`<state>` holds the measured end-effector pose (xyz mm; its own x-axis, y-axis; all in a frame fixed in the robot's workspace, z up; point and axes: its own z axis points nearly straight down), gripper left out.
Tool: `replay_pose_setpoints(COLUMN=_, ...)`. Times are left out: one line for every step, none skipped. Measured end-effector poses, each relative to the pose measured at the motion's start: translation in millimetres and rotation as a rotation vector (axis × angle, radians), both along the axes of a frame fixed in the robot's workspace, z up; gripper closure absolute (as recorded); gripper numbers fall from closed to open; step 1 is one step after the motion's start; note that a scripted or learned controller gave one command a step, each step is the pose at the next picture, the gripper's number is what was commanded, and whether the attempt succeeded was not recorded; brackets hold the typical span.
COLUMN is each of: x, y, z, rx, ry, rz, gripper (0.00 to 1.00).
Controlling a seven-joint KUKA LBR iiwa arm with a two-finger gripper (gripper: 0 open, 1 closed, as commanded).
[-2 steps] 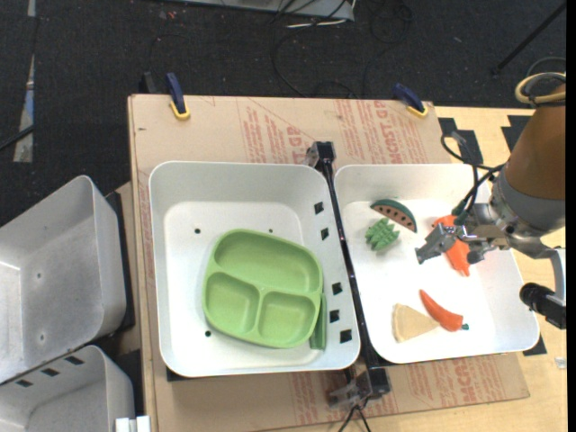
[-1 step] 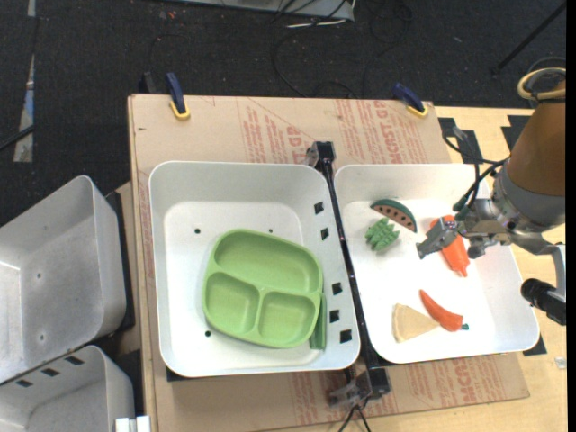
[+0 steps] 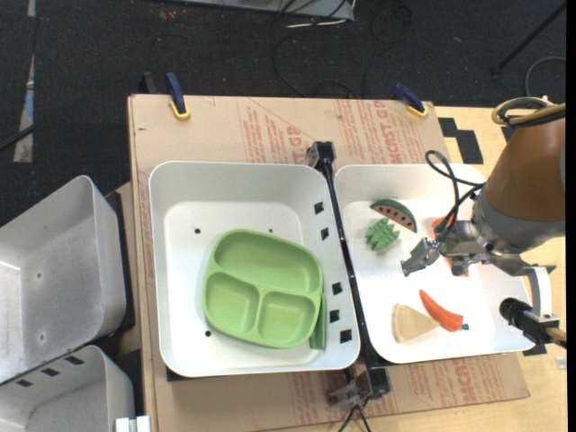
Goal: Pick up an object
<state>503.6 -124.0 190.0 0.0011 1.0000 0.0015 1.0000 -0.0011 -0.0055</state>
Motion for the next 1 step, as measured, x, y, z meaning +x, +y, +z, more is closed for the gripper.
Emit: replay_pose_setpoints(x=0.3, y=0.4, z=-64.4, rx=0.000, ry=0.001, rz=-0.001, gripper=0.00)
